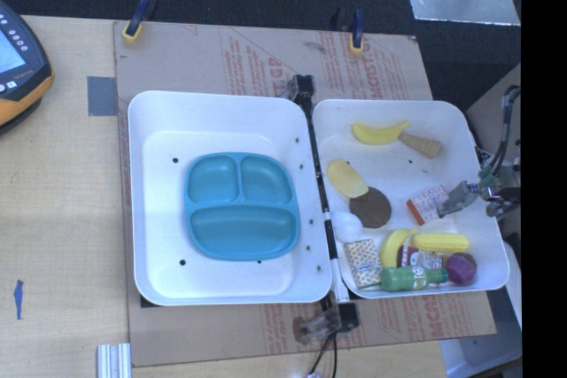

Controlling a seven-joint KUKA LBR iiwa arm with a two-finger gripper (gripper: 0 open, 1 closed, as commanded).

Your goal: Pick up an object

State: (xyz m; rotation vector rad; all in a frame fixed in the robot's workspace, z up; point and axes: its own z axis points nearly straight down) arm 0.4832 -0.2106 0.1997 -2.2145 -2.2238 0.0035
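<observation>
The right bin (461, 121) holds several toy foods. A yellow banana (379, 133) and a tan cone (422, 145) lie at its far end. A pale yellow chip (346, 179), a brown cookie (371, 207) and a white egg (347, 227) sit near the left wall. A red and white packet (426, 204) lies mid-bin. At the near end are a cracker (362, 261), a small banana (393, 247), a yellow corn cob (440, 242), a green bottle (412, 280) and a purple piece (460, 267). My gripper (459, 197) reaches in over the right rim, just right of the packet.
The left bin (159, 279) holds a blue divided plate (241, 206). Clamps (356, 29) pin the cardboard sheet at the back. A yellow and black device (18, 57) sits at the far left. Cables (500, 146) hang beside the right bin.
</observation>
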